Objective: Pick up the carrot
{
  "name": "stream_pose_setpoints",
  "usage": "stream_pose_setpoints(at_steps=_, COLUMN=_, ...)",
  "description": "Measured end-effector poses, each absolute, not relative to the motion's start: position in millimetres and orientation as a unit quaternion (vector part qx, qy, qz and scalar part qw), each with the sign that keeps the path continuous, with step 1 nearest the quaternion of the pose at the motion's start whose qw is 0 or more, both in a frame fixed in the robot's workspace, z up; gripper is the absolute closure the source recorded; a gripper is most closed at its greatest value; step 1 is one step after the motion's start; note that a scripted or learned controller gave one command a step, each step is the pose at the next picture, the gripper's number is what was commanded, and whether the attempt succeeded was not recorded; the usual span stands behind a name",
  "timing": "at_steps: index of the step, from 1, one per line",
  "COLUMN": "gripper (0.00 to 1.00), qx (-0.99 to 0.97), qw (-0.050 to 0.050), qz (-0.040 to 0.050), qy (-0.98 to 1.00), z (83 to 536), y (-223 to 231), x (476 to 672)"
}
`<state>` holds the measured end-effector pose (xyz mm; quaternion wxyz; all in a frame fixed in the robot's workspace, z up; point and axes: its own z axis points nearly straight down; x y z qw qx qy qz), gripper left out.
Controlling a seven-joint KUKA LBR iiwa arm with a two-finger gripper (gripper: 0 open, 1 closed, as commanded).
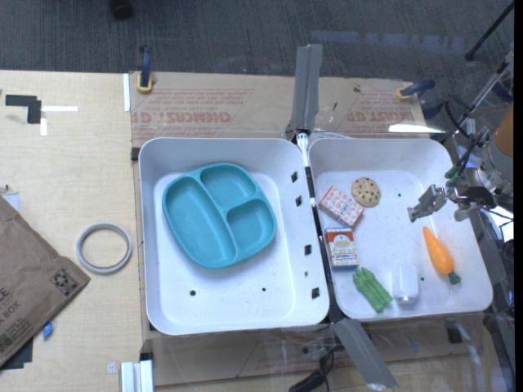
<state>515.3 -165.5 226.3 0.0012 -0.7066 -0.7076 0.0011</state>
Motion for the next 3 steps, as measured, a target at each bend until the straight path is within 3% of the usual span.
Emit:
stream_pose_setpoints(at_steps=1, gripper=0.0, qx=-0.656, qw=0.001, qz=0.0005, qy=-0.755, z=134.6, y=-221.9, x=509.1)
stream_pose_setpoints(at_steps=2, gripper=0.0, qx=-0.662, qw=0.005, qz=-0.0025, qy=-0.749, z=90.4, y=-215.4, x=494.6)
stream_pose_setpoints(at_steps=3, gripper=1.0, qx=-0.664, qw=0.003, qz=-0.0009, qy=-0.748, z=99.3, y=-217.6, x=494.4)
